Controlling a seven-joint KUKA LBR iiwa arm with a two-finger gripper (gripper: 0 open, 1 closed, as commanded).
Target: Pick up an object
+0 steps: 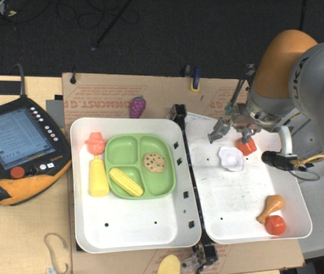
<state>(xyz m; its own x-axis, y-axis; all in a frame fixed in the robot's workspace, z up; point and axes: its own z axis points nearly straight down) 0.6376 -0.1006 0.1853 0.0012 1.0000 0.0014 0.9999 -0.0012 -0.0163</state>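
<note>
Your grey arm reaches in from the right, wrist bent down over the right white bin. The pincer hangs spread apart, gripping nothing; the small red block sits just beside one fingertip, a white crumpled lump just below.

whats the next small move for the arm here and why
Probably lower the pincer a little and shift it toward the white object just below it in the right bin. Its fingers are spread and hold nothing, hovering near the bin's back edge, and that object looks like the nearest thing to pick.
</note>
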